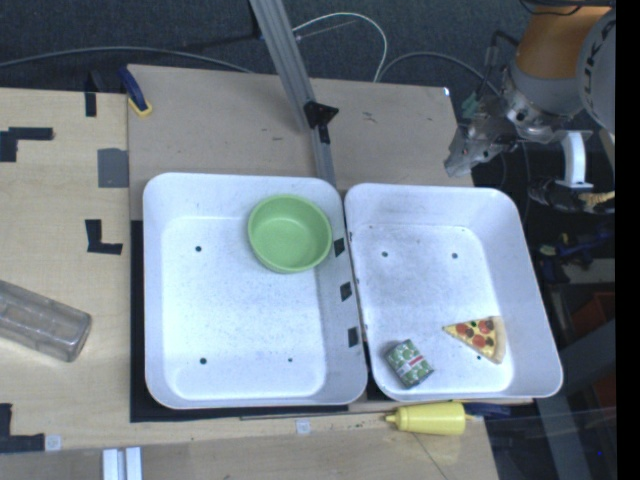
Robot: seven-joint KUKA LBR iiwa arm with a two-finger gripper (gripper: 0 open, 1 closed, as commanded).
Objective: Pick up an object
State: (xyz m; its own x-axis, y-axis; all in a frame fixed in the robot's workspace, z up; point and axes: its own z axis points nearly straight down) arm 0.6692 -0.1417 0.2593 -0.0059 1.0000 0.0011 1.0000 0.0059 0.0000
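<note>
My two-finger gripper (466,158) hangs beyond the right white bin's (520,228) far rim; I cannot tell its spread. Candidate pickups sit near its front wall: a pizza-slice toy (478,336) and a small green box (409,362).

The arm (570,38) is cut off by the top and right edges.

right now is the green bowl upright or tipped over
Upright: the green bowl sits in the left bin near its back edge, its round rim level and its open inside facing up.
</note>
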